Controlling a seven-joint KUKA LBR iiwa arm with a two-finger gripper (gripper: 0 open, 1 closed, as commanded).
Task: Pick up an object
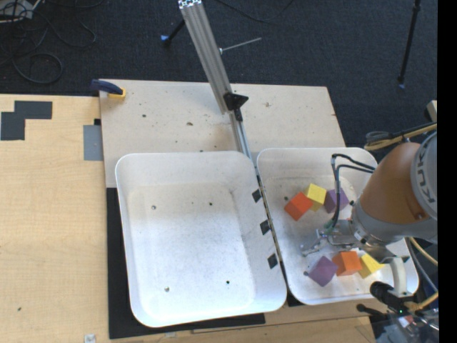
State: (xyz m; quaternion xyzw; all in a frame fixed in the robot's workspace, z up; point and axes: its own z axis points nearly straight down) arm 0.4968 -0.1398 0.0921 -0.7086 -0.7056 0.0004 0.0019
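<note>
The right bin (285,164) holds several small blocks. An orange cube (298,206), a yellow cube (316,194) and a purple block (335,200) sit together near its middle. Closer to the front rim lie a purple block (322,270), an orange block (348,262) and a yellow block (369,264). My gripper (318,241) is low inside this bin, between the two groups, with the orange-banded wrist (389,184) above it. Its two metal fingers stand apart, open, with bare bin floor between them and no block in their gap.
The left bin (136,170) lies beside the right one, its floor speckled with dark spots. A slanted aluminium rail (211,56) rises from the divider between the bins. A blue and yellow clamp (108,88) rests at the board's far left corner. Cables hang by the arm at right.
</note>
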